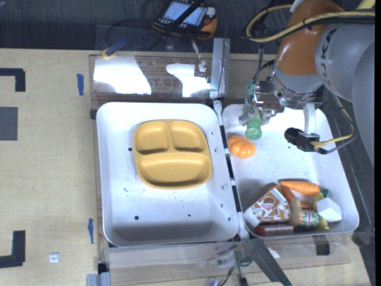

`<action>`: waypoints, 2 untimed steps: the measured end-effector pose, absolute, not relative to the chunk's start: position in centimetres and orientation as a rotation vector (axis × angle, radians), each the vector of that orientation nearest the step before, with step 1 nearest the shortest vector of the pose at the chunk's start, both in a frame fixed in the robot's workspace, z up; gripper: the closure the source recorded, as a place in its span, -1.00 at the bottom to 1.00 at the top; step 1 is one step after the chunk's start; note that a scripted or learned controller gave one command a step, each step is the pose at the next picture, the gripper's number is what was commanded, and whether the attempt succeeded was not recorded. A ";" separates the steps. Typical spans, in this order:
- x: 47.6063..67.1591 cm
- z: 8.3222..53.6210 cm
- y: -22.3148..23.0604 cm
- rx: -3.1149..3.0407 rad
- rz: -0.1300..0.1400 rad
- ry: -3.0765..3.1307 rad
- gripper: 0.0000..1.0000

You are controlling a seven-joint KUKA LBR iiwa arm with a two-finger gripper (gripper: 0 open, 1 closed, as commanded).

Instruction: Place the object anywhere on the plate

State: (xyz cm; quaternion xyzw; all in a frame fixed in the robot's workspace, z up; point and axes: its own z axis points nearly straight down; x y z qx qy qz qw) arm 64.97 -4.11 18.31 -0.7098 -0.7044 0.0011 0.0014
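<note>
I've got the gripper [255,119] low over the back-left corner of the right bin [339,177], and a small green object [254,130] sits right at its tip. It looks pinched between the fingers, so I judge the pincer closed on it, though the piece is small and partly masked by the wrist hardware. It hangs roughly upright from this slanted view, long axis close to vertical, lower end pointing down at the bin floor; I can't read which end is which. That makes sense for a top-down pick: the fingers close across the short dimension and the length dangles below. Just beside and slightly in front of it an orange round fruit [241,147] lies on the bin floor, apart from the gripper. The rest of the clutter is piled in the front corner of the right bin: a carrot [300,187], a printed carton [271,207], a few other bits. The yellow plate [172,152] with three compartments sits mid-floor of the left bin [119,201], well apart from the green piece, so the carry has to cross the divider between the bins.
</note>
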 end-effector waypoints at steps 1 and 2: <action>66.7 18.3 3.5 -2.188 -0.001 -2.252 1.00; 66.7 18.3 3.4 -2.191 0.000 -2.252 -1.00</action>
